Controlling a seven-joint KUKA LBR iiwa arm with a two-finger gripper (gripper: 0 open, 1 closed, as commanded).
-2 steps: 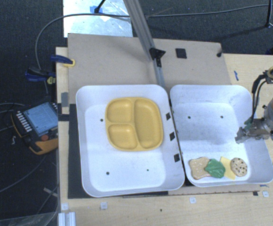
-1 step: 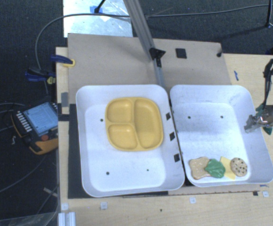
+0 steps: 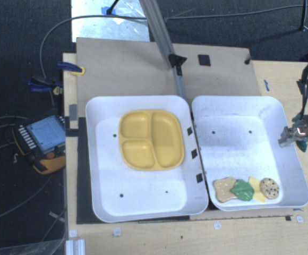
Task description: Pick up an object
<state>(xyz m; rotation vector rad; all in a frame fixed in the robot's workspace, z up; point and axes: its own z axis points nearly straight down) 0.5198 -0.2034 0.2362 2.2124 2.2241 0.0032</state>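
Note:
In the right bin [image 3: 233, 124], several small toy foods lie in a row along the near wall: a tan bread slice [image 3: 224, 189], a green leaf [image 3: 244, 189], a yellow cheese piece [image 3: 256, 191] and a chocolate-chip cookie [image 3: 270, 187]. My gripper [image 3: 296, 135] hangs at the far right, over the right rim of that bin. It is well above and to the right of the foods and touches none of them. Nothing shows in its grasp.
The left bin [image 3: 106, 185] holds a yellow divided plate [image 3: 151, 139] in its upper middle. A grey pole [image 3: 162, 33] slants down from the top to the gap between the bins. A handheld device [image 3: 41, 137] and cables lie on the floor at left.

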